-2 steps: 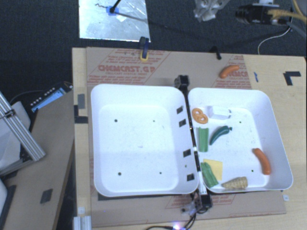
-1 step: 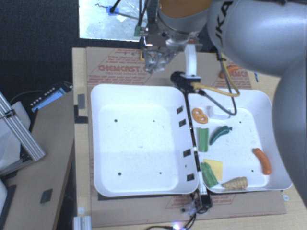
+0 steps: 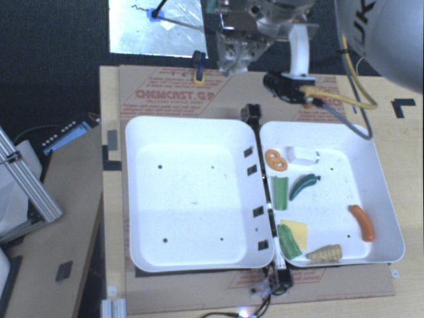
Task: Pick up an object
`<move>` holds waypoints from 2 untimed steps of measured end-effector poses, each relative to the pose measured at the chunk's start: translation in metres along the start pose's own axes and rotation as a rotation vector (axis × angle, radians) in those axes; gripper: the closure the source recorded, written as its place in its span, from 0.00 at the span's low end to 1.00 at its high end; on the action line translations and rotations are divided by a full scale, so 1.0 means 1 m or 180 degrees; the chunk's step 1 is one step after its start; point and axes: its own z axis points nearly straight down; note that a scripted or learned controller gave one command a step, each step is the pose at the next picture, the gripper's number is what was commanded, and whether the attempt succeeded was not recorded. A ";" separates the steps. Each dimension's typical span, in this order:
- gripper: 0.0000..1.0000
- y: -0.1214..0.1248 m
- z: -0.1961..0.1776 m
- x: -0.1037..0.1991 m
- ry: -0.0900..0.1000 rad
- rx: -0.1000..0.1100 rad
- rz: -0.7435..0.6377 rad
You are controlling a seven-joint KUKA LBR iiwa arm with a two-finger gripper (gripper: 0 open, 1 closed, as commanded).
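The right bin [image 3: 381, 177] holds several toy foods: an orange pretzel [image 3: 275, 159], a small white piece [image 3: 302, 156], a dark green pepper [image 3: 303, 184], a green strip [image 3: 281, 193], a yellow wedge with a green piece [image 3: 291, 236], an orange sausage [image 3: 362, 222] and a tan cone [image 3: 324, 252]. My gripper [image 3: 233, 53] hangs high above the bench's far edge, behind the bins, with nothing visible between its fingers. The arm's grey body fills the top right.
The left bin [image 3: 192, 191] sits beside the right one, joined by a black clip strip [image 3: 260, 177]. Yellow and black cables [image 3: 331, 98] trail behind the right bin. A shiny sheet [image 3: 156, 18] lies at the back left. A metal frame [image 3: 26, 184] stands at the left edge.
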 end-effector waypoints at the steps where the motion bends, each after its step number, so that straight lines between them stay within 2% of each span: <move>1: 1.00 0.047 -0.041 0.056 -0.0004 0.0016 -0.0006; 2: 1.00 0.059 -0.062 0.053 -0.0012 0.0026 0.0004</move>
